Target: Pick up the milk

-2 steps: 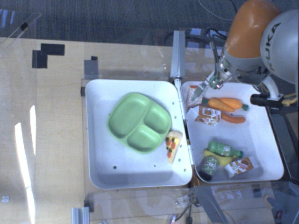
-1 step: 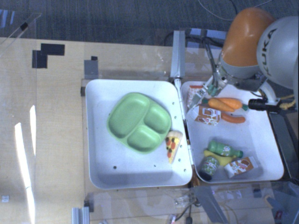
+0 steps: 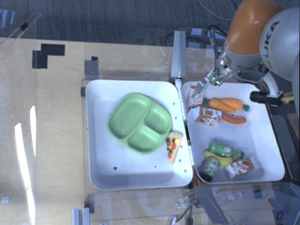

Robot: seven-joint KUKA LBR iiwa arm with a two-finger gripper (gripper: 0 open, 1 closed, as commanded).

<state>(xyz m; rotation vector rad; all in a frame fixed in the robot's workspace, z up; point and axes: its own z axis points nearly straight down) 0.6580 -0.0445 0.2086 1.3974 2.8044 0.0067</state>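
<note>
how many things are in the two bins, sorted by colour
green: 2, divided plate, bottle
orange: 2, carrot, sausage
yellow: 2, pizza slice, banana
brown and white cartons: 2
other: 2, packet, dark can
total: 10

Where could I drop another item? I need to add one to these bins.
Left bin: bare floor along its near edge, below the green plate and pizza slice. Right bin: bare middle, between the sausage and the green bottle. Its far and near ends are crowded.

Green divided plate [image 3: 139,122], orange carrot [image 3: 228,104], orange-and-white milk carton [image 3: 208,116], white bins [image 3: 101,172].
</note>
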